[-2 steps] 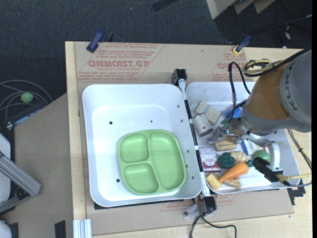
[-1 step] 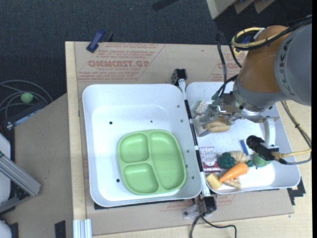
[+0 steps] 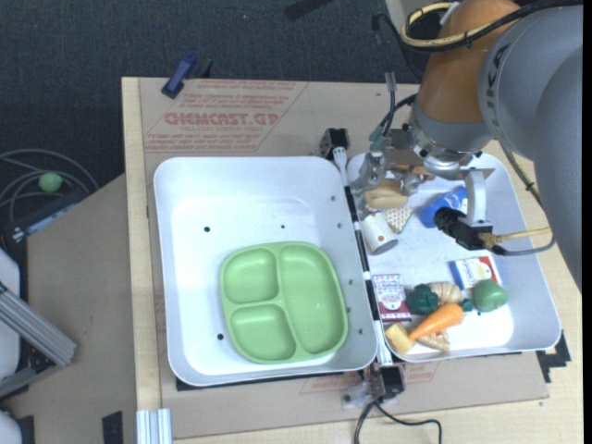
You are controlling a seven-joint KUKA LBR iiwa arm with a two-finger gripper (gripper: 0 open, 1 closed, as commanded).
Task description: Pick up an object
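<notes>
A camera looks down at a slant on a brown surface (image 3: pixel 222 118) carrying two shallow white bins side by side. The left bin (image 3: pixel 185 202) holds a pale green divided plate (image 3: pixel 282 301) with three compartments, lying flat toward the bin's near half. The right bin (image 3: pixel 532 294) is crowded with small objects. A grey robot arm with an orange band (image 3: pixel 467 40) reaches in from the right, and its end effector (image 3: pixel 400 176) hangs low over the far left part of the right bin, among metal brackets and cables; whether it is open, closed or gripping something cannot be told from this angle. Just beneath it lies a tan, bread-like piece (image 3: pixel 384 195), and beside that a small white cup (image 3: pixel 376 232) tipped on its side near the bin's left wall. A blue object (image 3: pixel 442 206) sits just to the right of these, partly behind a black part of the arm's fittings. Toward the near edge lie a red and white packet (image 3: pixel 388 293), a dark green toy (image 3: pixel 425 297), an orange carrot (image 3: pixel 436 320), a round green ball (image 3: pixel 489 295) and a small red, white and blue box (image 3: pixel 473 271), clustered closely together. A blue clip (image 3: pixel 179 76) rests at the surface's far left edge.
</notes>
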